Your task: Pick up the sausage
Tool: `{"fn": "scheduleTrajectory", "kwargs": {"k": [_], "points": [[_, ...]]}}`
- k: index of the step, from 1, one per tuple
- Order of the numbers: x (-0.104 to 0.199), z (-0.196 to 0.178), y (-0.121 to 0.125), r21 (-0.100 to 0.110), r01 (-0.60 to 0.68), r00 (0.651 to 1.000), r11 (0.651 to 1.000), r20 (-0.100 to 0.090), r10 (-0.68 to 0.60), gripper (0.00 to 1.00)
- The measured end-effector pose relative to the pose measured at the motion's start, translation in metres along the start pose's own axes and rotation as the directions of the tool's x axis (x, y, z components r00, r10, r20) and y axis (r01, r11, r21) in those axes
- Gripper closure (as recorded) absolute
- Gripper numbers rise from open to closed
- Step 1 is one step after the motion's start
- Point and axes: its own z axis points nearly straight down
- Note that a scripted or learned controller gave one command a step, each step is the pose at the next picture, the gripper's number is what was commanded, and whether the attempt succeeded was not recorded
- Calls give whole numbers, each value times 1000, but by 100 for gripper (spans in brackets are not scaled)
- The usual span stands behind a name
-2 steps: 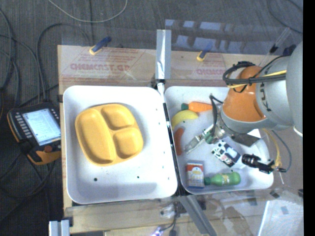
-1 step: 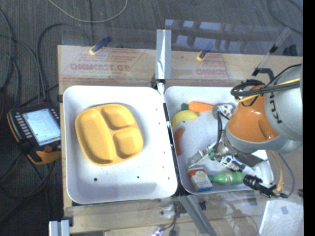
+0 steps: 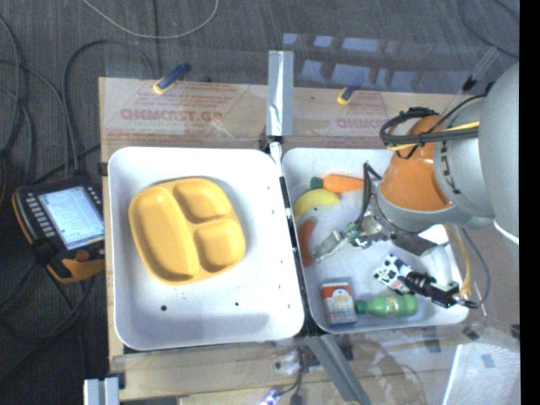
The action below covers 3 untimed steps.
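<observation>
Claw [image 3: 331, 241] hovers just right of the sausage [image 3: 307, 237].

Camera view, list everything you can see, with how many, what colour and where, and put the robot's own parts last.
bins: two, white, side by side
divided plate: one, yellow, left bin
carrot: one, orange, right bin, far side
banana: one, yellow, beside the carrot
sausage: one, reddish, right bin, by the left wall
small box: one, red and white, right bin, near edge
bottle: one, green, beside the small box
handheld screen: one, left of the bench
arm: one, grey and orange, over the right bin
tool: one, right of the sausage
</observation>
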Motion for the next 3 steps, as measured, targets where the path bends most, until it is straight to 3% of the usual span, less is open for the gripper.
{"fn": "scheduleTrajectory", "kwargs": {"k": [1, 2, 3], "points": [[-1, -1, -37, -6, 343, 939, 939, 6, -343, 0], [-31, 1, 53, 0, 131, 991, 991, 0, -131, 0], [-3, -1, -34, -1, 156, 988, 988, 0, -156, 0]]}}
